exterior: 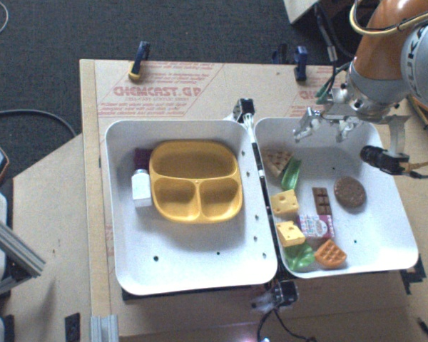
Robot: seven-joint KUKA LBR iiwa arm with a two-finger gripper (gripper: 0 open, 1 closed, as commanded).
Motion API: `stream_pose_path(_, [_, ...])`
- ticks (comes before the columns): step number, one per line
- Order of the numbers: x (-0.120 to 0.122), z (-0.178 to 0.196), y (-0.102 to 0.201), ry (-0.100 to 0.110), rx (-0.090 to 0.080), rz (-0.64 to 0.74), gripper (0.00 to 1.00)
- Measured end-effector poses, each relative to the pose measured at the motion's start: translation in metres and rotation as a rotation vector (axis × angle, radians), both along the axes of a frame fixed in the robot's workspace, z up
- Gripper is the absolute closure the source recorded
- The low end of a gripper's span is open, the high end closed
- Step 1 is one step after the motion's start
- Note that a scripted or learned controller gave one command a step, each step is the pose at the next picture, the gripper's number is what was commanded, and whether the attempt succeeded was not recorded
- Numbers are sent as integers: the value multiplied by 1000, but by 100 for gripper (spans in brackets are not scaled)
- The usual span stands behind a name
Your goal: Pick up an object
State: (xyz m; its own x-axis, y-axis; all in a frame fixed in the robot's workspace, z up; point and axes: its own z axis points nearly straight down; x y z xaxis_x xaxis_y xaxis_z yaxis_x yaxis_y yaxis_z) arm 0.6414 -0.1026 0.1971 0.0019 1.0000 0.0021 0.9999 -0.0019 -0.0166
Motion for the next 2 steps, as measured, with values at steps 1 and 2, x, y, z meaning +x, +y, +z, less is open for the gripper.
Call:
stream_pose_path(1, [3, 9, 0, -16, -1, 2, 0])
stream_pose_path(2, [4, -53, 5, -10, -1, 3, 0])
